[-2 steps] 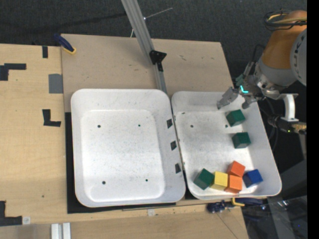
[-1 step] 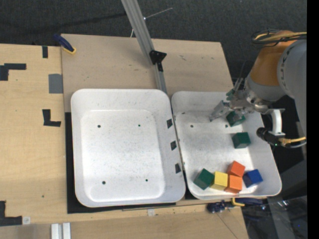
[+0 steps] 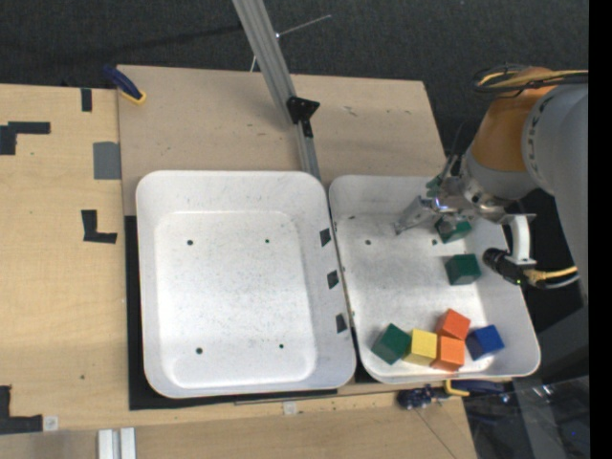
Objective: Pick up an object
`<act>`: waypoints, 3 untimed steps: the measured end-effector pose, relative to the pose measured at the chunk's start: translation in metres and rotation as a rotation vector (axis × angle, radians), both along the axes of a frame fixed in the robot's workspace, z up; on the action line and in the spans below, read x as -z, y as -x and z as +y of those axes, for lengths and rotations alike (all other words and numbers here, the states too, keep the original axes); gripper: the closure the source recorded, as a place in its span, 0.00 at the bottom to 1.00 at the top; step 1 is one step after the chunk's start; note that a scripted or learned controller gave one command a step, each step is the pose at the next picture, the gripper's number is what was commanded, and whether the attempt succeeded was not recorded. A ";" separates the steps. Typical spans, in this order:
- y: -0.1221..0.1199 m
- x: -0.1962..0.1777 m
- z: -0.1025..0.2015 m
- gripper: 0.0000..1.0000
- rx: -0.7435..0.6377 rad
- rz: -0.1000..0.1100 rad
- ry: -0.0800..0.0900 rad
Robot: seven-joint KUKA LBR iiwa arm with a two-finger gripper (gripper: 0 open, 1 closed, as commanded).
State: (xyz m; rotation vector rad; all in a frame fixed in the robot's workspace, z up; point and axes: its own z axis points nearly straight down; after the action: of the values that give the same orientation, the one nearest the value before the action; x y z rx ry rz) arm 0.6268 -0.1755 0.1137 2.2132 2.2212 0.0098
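Wooden and pale, the worktop (image 3: 220,122) is the biggest thing, and two white bins sit on it side by side. The left bin (image 3: 153,199) is the wider one. The right bin (image 3: 378,194) has all the blocks in it.

The grey arm (image 3: 564,151) with its orange band (image 3: 502,137) comes in from the right and bends down over the far part of the right bin. Its claw (image 3: 442,216) is low there. Something small and dark green (image 3: 457,228) is right at its tip, but I cannot tell if the claw is clenched on it or let go.

A green block (image 3: 463,269) lies by itself just nearer than the claw and a little to the right. I think it is the easiest one to grab, since nothing touches it. The claw would have to move toward the near side and come down.

More blocks sit bunched at the near edge: green (image 3: 390,343), yellow (image 3: 423,345), two orange (image 3: 451,338) and blue (image 3: 485,340). They are well apart from the claw and packed close, so they look harder to pick.
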 end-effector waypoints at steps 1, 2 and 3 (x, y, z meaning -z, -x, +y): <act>0.001 -0.007 0.001 1.00 -0.002 0.004 -0.001; -0.002 -0.069 0.007 1.00 0.001 0.003 0.001; -0.003 -0.122 0.008 1.00 0.002 0.004 0.001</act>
State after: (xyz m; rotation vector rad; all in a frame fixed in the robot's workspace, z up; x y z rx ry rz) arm 0.6296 -0.1676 0.2359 2.2166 2.2203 0.0043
